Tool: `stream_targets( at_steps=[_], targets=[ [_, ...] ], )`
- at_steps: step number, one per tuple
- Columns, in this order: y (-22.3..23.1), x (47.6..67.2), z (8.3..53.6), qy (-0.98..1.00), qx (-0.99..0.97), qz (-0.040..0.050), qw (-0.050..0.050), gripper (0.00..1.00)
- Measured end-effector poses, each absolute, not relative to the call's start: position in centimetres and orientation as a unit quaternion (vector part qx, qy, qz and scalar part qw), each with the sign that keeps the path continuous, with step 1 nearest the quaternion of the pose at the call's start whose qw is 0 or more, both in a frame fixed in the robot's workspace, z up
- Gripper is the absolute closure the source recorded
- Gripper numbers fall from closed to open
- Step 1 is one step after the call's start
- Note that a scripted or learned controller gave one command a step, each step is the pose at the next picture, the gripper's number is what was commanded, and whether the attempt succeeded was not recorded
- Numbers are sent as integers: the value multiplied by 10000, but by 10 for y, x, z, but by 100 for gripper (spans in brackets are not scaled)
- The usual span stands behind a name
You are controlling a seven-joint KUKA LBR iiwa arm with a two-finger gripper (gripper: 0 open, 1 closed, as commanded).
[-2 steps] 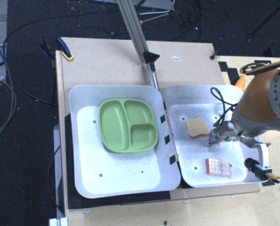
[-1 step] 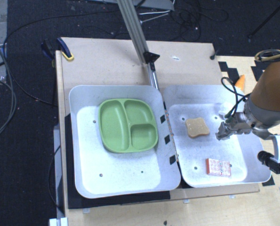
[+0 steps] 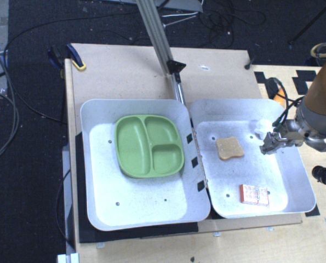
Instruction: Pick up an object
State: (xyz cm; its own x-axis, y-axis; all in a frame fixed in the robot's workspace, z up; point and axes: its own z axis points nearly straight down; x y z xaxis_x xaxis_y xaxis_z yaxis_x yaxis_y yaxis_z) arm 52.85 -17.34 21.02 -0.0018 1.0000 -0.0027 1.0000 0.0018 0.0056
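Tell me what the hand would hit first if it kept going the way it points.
Probably the bare floor of the right bin: the hand points down and left. The toast lies farther left; depth is unclear.

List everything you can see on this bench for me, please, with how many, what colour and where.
bins: two, white, shallow, side by side on the bench
divided plate: one, green, three compartments, in the left bin
toast-shaped piece: one, tan, upper middle of the right bin
small box: one, red and white, lying flat near the right bin's front edge
bench top: one, pale wood, under both bins
metal pole: one, grey, slanting down to the gap between the bins
clamp: one, blue and yellow, at the bench's far left corner
arm: one, grey with an orange band, reaching in from the right
end effector: one, dark grey, low over the right bin's right side, right of the toast-shaped piece
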Motion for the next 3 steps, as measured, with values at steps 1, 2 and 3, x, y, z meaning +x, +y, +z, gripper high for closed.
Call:
stream_targets(
  at_steps=[1,2,3],
  targets=[
    [-174,530,263,7081,7061,13,34,100],
    [-114,539,265,7101,7041,12,3,100],
    [-58,555,268,7101,7041,12,4,100]
  ],
)
